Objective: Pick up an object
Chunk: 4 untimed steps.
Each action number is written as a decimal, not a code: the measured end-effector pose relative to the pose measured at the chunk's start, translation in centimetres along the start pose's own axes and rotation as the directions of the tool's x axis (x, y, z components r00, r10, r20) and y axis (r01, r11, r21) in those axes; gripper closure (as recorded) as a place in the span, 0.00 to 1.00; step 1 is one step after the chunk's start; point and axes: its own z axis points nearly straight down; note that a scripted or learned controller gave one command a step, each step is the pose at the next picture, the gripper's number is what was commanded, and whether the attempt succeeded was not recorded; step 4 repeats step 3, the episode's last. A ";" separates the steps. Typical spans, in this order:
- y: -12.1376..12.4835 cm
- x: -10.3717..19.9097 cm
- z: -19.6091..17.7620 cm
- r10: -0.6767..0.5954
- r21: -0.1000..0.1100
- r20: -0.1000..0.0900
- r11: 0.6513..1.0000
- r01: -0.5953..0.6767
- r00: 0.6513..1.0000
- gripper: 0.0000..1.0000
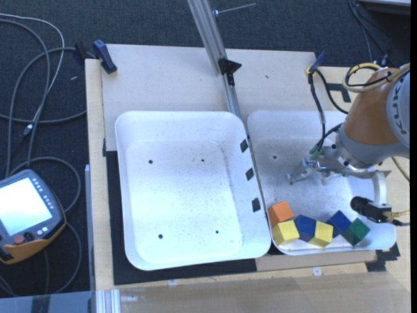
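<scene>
Blocks sit bunched along the near edge of the right bin (260, 126), closest to the lens: an orange block (281, 211) at the left, a yellow block (285, 231) touching it just below, then a blue block (305, 226), a second yellow block (321, 233), another blue block (339, 221) and a green block (357, 230) at the right end. Each one rests on the bin floor, none of them lifted. Further back in the same bin, well apart from the row, the gripper (298, 175) hangs low over bare floor, pointing left, with nothing between its fingers; the thin metal fingers look slightly apart, though they are small and blurred. Behind it the arm (371, 119) shows its orange band and part of dark lettering, cut off at the frame edge and not readable. To the left lies the left bin (176, 119), its floor speckled with dark dots. At the far left edge a pendant (26, 214) with a lit, blank screen lies on the dark floor among cables; no writing on it can be read.
</scene>
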 end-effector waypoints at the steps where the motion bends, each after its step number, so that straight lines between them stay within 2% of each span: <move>1: -1.1 0.8 -7.4 -0.005 -0.018 0.003 1.000 0.005 1.000 0.00; 2: -3.8 -7.1 -0.6 0.005 -0.002 0.001 1.000 -0.005 1.000 0.00; 3: 9.4 -0.5 0.5 -0.011 -0.016 0.001 1.000 0.011 1.000 0.00; 4: 9.4 -0.5 0.5 -0.011 -0.016 0.001 1.000 0.011 1.000 0.00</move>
